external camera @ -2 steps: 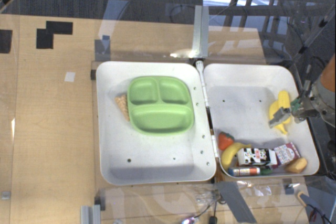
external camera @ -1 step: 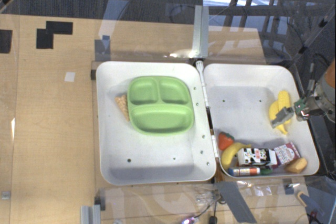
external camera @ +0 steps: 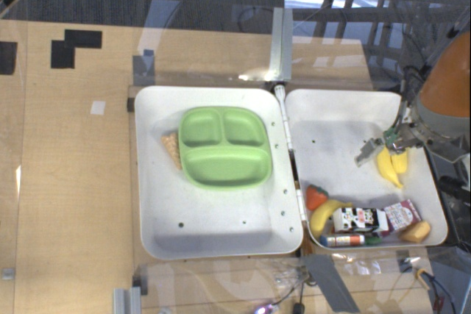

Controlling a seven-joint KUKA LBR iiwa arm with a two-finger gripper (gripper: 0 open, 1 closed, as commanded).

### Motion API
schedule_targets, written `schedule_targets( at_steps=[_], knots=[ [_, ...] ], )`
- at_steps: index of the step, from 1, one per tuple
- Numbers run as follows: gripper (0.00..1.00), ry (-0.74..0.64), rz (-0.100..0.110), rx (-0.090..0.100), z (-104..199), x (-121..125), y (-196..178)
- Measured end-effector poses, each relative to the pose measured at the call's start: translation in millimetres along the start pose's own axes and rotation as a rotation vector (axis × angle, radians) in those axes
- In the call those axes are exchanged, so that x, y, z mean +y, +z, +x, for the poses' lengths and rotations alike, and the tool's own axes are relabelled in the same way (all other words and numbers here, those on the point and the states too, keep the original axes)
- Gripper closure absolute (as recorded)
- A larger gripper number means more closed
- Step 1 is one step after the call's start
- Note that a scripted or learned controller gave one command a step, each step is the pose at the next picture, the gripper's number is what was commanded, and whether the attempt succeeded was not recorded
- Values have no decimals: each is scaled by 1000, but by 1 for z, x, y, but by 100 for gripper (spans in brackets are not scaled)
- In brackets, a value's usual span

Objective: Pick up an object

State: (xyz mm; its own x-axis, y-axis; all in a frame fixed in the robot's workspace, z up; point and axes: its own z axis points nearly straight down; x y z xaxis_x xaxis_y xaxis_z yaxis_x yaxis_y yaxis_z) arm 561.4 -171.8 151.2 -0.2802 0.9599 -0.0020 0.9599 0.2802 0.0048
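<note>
My gripper (external camera: 383, 146) is low over the right side of the right bin (external camera: 331, 121), below the orange band of the arm. It stands open, with one grey finger (external camera: 366, 151) reaching out to the left. A yellow banana (external camera: 391, 167) lies right beneath it, its top end just right of that finger, and I see a small gap between the two. Nothing is clamped between the fingers.
Along the right bin's front edge lie a red-orange fruit (external camera: 316, 196), another yellow fruit (external camera: 324, 215), a black-and-white carton (external camera: 359, 218), a pink box (external camera: 402, 215), a marker (external camera: 349, 239) and a yellow-orange piece (external camera: 417, 232). The left bin (external camera: 158, 217) holds a green divided plate (external camera: 223, 145) and a tan piece (external camera: 171, 149).
</note>
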Motion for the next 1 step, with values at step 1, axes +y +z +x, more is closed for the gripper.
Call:
schedule_targets(
  at_steps=[1],
  knots=[
    [0, 87, -4, 1, -16, -6, 38]
  ],
)
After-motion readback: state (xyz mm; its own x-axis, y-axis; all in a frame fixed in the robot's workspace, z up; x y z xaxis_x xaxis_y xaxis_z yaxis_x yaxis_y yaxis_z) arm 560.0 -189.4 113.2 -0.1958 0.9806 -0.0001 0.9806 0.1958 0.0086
